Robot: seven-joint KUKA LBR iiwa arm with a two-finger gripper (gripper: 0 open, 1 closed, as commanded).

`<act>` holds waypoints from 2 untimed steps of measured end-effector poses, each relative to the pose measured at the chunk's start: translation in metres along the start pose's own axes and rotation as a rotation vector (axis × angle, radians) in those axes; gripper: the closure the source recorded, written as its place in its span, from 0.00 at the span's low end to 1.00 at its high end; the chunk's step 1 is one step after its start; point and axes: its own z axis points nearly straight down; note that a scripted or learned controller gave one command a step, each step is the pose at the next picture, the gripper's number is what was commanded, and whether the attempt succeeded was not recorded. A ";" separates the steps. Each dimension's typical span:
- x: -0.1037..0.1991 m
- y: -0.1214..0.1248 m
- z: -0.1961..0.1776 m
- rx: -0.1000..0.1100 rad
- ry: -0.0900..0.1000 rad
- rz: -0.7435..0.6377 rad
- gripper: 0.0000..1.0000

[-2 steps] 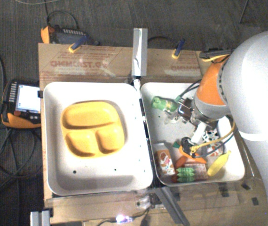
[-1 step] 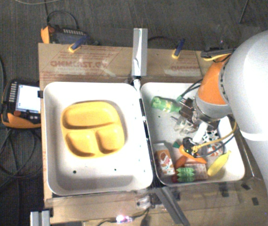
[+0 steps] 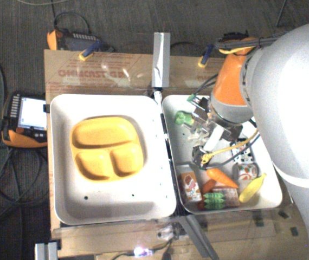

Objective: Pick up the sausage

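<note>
The gripper (image 3: 200,157) hangs low over the right bin (image 3: 171,145), and this view does not reveal whether it is parted or closed; nothing can be seen held in it. The sausage (image 3: 207,186), a short reddish piece, lies just beyond the gripper toward the near rim of the bin. It is wedged between a printed packet (image 3: 190,186) on one side and the carrot (image 3: 223,177) on the other, and it appears to touch both.

Judged procedure: shift the gripper toward the near rim until it is centred over the sausage. Rotate the wrist so the closing direction crosses the long axis. Descend vertically and avoid the carrot.

The long axis appears to run diagonally, with the far end angled toward the carrot. The ends are too small to distinguish.
</note>
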 end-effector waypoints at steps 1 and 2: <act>0.059 -0.055 0.001 0.000 -0.001 0.169 1.00; 0.137 -0.073 -0.021 -0.004 -0.004 -0.046 1.00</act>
